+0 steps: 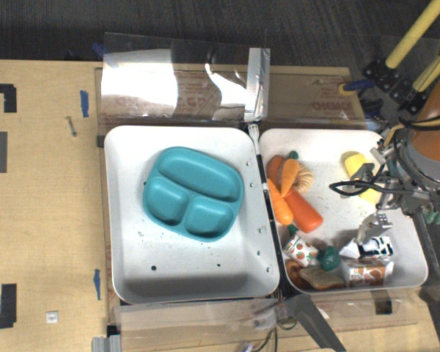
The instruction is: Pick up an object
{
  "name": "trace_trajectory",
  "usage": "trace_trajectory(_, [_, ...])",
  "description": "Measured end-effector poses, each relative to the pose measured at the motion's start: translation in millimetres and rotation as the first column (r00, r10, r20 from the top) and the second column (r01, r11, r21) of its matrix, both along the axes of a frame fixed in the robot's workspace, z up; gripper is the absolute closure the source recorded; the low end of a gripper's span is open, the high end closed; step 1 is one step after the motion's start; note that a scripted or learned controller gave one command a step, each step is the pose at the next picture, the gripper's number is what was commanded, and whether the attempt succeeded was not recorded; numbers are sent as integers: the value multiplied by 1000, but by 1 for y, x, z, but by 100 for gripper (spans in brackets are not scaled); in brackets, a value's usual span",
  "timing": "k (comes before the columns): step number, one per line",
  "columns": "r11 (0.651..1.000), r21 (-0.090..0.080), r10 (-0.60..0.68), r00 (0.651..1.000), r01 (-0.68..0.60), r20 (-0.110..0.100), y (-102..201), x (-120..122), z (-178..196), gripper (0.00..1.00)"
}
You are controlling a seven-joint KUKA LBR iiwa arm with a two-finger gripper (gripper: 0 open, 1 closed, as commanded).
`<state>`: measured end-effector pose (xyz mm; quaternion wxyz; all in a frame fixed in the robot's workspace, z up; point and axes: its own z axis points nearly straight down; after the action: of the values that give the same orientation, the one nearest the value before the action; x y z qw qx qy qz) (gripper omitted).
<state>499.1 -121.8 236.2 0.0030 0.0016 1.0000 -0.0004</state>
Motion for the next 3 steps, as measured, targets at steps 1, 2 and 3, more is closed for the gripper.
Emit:
trace_trajectory(1, [997, -2, -81, 997, 81, 8, -95, -14, -103, 0])
trace_trajectory(2, [990, -15, 142, 989, -141, 44, -97, -2, -122, 0])
trace_trajectory(3, [964, -6, 264, 964, -264, 9, -94, 19, -128, 0])
